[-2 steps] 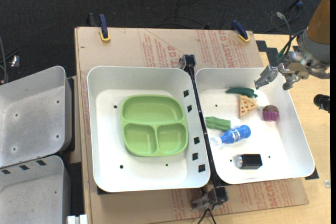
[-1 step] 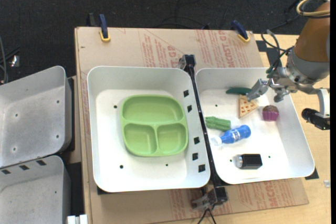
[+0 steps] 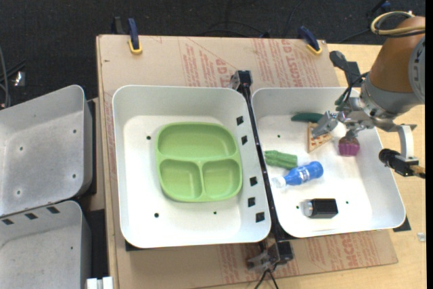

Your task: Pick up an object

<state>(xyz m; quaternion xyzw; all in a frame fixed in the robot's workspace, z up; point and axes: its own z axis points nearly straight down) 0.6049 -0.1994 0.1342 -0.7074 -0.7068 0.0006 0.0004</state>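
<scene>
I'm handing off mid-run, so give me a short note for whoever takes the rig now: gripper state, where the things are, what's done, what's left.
Gripper: low over the right bin, near its far side, by the tan wedge; nothing seen held.
Right bin: dark green piece and tan wedge at the gripper, purple block beside them, green piece and blue bottle mid-bin, black box near the front.
Left bin: green divided plate.
Done: arm is over the objects.
Left: grasp one and lift.
</scene>
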